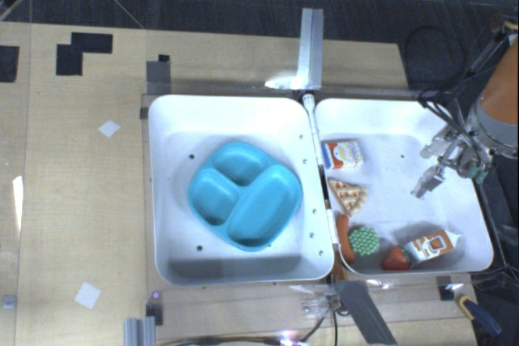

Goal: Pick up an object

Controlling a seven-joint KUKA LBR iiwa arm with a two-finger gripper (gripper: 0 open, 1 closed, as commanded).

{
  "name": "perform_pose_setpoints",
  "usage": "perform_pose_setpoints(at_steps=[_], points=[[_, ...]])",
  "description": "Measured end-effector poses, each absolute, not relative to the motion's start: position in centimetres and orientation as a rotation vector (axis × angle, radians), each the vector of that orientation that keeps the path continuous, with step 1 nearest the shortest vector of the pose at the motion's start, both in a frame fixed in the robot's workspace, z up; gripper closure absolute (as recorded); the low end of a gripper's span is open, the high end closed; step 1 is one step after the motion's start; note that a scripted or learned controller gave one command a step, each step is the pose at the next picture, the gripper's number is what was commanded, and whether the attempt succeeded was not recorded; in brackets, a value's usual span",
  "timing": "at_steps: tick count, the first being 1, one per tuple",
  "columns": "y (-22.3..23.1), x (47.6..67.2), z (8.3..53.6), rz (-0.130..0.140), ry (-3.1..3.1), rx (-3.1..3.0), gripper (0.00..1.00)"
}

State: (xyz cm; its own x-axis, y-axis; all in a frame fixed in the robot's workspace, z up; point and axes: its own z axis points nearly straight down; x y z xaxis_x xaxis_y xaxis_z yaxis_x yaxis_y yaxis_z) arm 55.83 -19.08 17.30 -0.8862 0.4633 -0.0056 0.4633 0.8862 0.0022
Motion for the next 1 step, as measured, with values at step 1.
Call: perform_pose_setpoints(at_steps=[1], points=[[-13.37, 49.06, 13.13, 0.002, 3.037, 0.804, 0.00]])
